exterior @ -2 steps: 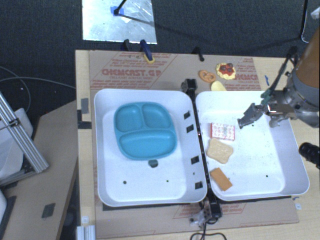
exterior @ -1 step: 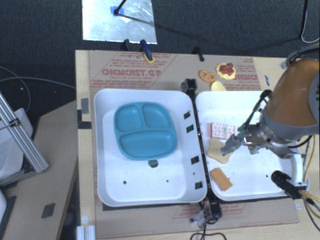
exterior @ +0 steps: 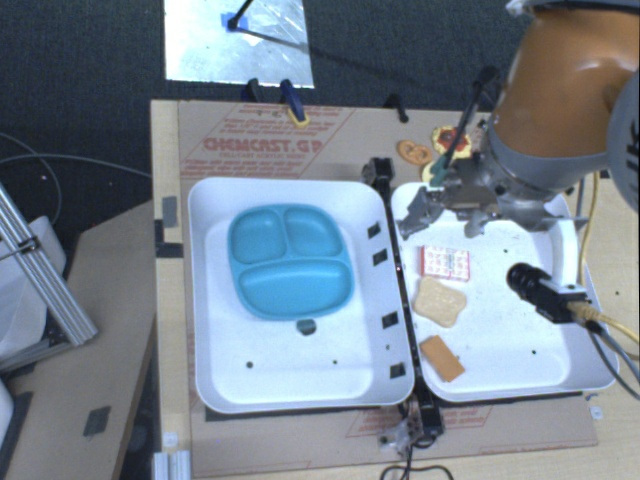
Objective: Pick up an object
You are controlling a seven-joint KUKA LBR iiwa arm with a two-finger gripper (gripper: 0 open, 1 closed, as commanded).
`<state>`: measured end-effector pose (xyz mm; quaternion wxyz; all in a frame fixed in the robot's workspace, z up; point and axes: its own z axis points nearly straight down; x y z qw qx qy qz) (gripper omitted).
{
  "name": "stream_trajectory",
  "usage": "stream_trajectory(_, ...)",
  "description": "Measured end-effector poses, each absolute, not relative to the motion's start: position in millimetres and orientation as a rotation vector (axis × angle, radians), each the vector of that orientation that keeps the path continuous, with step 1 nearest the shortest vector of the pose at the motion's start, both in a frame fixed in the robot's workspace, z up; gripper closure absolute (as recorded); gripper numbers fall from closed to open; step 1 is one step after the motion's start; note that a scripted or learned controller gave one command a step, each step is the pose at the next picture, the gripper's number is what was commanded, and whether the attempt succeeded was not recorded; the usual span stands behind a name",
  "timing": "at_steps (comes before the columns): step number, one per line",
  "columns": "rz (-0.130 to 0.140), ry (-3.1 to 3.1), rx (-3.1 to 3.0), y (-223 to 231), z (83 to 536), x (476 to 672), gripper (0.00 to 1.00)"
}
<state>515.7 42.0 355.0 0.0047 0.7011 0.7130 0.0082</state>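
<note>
My gripper [exterior: 441, 218] hangs over the back left part of the right bin [exterior: 520, 368], open, with nothing between its fingers. Just in front of it lies a pink-and-white checked piece [exterior: 445, 263]. A tan toast-shaped piece [exterior: 441, 301] rests nearer the front, and an orange block [exterior: 441, 357] lies by the front wall. In the left bin [exterior: 290, 378] sits a blue divided plate [exterior: 291, 261], with a small dark green object [exterior: 307, 326] at its front edge.
A black cylinder [exterior: 537, 288] with a yellow cable juts into the right bin from the right. The arm's orange band [exterior: 565, 63] covers that bin's back right. Small orange items [exterior: 413, 151] lie on the cardboard behind the bins. A divider wall [exterior: 400, 288] separates the bins.
</note>
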Motion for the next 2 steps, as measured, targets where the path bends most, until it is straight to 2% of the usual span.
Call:
stream_trajectory(1,-0.018,2.226,2.231,18,189,483.1,0.0)
stream_trajectory(2,0.017,2.228,2.204,83,252,572.2,0.0)
